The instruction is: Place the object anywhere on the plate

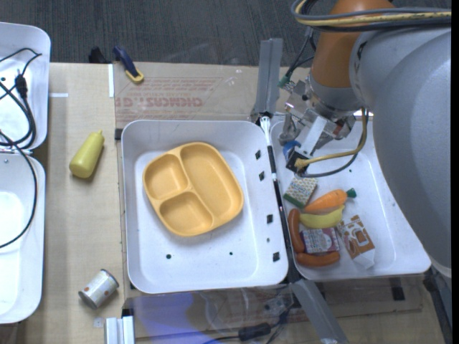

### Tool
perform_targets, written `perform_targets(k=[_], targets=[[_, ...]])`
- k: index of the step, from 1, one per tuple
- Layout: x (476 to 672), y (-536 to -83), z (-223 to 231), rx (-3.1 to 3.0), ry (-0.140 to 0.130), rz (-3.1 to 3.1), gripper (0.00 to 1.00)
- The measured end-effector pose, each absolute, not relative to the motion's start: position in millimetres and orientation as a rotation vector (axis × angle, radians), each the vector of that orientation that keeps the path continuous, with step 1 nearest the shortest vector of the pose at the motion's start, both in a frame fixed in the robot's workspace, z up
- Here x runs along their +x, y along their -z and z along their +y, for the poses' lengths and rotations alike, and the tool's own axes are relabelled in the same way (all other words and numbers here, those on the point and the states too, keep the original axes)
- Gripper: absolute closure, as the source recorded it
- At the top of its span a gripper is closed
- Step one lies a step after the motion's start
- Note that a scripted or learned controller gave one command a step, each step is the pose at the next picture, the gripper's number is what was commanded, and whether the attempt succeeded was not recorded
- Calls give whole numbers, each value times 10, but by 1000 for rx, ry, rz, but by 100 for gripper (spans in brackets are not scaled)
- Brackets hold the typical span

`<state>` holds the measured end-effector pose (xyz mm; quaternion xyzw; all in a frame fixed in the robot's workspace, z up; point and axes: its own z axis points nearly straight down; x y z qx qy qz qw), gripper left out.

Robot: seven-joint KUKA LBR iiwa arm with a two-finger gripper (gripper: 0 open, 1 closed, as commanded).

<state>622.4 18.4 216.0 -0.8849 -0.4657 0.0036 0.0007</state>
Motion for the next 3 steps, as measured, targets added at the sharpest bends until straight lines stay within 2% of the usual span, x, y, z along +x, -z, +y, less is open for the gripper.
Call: perform_targets(k=[1, 2, 3], targets=[[6136, -1892, 973, -2748, -12, -1520, 100], [6177, -2794, 1369, -2929, -9, -1139, 100], [5827, -3150, 1329, -2829, -11, -1369, 100]])
